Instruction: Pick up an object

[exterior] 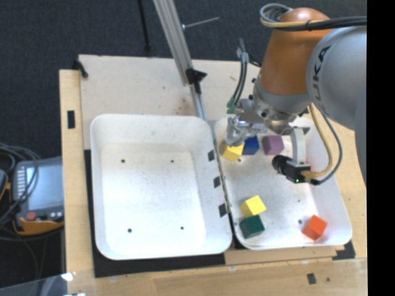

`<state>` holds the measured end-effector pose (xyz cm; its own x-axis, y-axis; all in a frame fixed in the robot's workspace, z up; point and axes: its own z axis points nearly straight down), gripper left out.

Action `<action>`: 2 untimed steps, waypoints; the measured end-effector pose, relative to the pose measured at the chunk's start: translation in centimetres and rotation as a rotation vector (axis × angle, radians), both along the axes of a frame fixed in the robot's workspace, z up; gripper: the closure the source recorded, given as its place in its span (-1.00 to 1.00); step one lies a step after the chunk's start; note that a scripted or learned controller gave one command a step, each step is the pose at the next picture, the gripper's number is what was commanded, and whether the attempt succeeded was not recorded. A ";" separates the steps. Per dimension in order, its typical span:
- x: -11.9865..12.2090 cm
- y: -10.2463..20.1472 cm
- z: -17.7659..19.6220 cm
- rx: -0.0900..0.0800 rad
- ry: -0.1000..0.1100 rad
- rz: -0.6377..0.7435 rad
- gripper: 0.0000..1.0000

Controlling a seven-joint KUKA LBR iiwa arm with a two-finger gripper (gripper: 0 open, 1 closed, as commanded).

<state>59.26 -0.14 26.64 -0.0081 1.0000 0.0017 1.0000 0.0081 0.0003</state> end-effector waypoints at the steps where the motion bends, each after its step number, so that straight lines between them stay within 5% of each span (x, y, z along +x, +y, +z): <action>1: -1.2 4.3 -0.3 0.000 0.001 -0.001 1.00; 2: -2.5 8.3 -1.1 -0.001 0.001 -0.002 1.00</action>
